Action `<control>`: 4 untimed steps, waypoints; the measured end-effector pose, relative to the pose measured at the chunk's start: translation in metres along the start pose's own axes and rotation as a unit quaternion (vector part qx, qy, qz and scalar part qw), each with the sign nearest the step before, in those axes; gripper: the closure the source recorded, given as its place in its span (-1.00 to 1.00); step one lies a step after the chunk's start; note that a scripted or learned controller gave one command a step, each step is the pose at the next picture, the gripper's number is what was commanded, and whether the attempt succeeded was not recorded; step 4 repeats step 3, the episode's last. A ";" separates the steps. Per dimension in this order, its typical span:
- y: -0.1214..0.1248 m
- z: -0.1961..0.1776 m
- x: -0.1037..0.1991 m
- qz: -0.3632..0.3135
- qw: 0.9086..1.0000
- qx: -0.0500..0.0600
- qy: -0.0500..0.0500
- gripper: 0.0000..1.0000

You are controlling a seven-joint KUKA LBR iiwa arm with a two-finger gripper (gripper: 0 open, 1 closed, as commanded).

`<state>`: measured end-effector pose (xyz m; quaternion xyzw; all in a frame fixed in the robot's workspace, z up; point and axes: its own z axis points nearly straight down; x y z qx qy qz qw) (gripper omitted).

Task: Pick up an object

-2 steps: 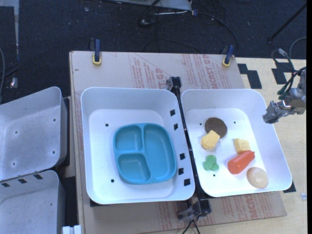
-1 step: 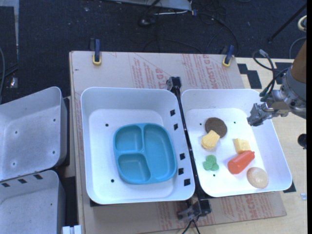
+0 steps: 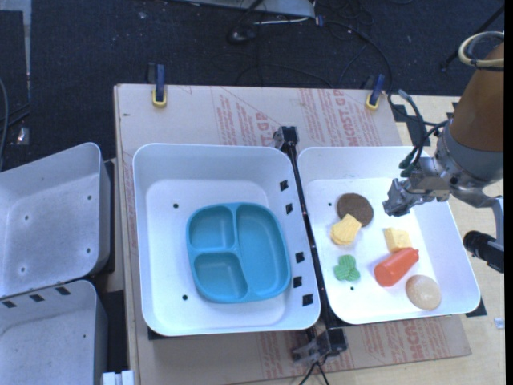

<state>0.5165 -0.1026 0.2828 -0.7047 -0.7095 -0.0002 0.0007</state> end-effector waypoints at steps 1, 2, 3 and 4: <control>0.006 0.009 0.050 -0.001 1.000 0.000 0.000 1.00; -0.006 0.026 0.096 0.000 1.000 0.000 0.000 1.00; -0.006 0.024 0.151 -0.001 1.000 0.000 0.000 1.00; -0.006 0.024 0.151 -0.001 1.000 0.000 0.000 1.00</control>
